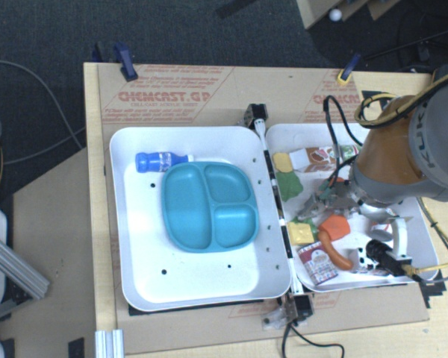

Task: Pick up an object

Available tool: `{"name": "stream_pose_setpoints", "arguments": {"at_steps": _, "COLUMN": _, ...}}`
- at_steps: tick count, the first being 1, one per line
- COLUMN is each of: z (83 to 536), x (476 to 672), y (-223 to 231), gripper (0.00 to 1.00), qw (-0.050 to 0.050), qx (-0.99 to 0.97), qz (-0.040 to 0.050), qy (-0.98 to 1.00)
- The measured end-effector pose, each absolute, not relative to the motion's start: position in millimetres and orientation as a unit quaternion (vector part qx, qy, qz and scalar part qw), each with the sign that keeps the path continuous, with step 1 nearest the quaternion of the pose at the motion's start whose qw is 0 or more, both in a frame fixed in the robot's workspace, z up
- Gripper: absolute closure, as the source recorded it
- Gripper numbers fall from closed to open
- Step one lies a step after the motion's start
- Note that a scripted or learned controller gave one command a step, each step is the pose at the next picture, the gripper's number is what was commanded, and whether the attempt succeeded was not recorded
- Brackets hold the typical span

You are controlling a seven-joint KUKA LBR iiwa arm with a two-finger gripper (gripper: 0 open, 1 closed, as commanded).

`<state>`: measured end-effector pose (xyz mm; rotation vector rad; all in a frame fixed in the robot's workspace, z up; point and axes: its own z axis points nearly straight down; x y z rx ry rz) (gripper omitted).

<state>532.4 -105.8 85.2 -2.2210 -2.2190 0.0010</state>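
The gripper (342,197) is down in the right bin (425,253), its tip buried under the arm (403,151) and the orange band, so I cannot tell how it is set; it sits among the clutter, just above an orange carrot-shaped toy (334,237) and beside a green piece (290,185), a yellow block (301,233) and a red-and-white packet (317,262). In the left bin (127,222) a blue divided plate (209,205) lies in the middle, with a small blue bottle (158,161) on its side just beyond its upper-left edge.
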Motion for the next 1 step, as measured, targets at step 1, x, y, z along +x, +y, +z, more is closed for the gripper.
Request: {"name": "stream_pose_setpoints", "arguments": {"at_steps": 1, "z": 84.8, "x": 585.2, "y": -129.2, "gripper": 0.00, "qw": 0.000, "qx": -0.707, "qz": 0.0000, "qy": -0.707}}
